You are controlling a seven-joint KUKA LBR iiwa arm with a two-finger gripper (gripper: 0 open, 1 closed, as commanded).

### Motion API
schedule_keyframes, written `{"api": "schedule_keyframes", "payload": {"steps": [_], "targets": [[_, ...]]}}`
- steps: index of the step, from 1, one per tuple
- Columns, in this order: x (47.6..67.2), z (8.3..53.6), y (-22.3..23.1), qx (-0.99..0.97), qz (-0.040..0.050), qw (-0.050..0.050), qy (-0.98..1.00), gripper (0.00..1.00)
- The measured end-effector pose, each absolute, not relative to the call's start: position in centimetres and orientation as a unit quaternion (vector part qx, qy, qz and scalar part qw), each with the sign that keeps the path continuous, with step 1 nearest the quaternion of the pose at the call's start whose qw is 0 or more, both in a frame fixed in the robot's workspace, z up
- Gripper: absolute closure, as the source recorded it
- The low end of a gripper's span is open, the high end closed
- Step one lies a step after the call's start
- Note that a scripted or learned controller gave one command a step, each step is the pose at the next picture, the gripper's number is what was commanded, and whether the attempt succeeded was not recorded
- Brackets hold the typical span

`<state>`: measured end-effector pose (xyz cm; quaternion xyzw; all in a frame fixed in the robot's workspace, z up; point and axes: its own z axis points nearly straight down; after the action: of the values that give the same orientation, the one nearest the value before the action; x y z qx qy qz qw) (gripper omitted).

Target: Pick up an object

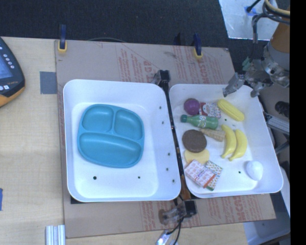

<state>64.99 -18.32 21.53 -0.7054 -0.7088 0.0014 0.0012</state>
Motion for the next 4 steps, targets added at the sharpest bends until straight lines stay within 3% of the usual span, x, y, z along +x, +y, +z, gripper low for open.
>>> {"api": "schedule_keyframes", "payload": {"steps": [1, 2, 3, 4], "targets": [[61.8, 8.5, -18.8, -0.705, 0.0039, 0.006, -0.709, 0.00], [65.6, 9.0, -21.2, -0.705, 0.0025, 0.003, -0.709, 0.00], [65.6, 9.3, -10.2, -0.703, 0.0064, -0.003, -0.711, 0.00], [57.3, 9.1, -17.0, -0.708, 0.0046, 0.003, -0.706, 0.00]]}}
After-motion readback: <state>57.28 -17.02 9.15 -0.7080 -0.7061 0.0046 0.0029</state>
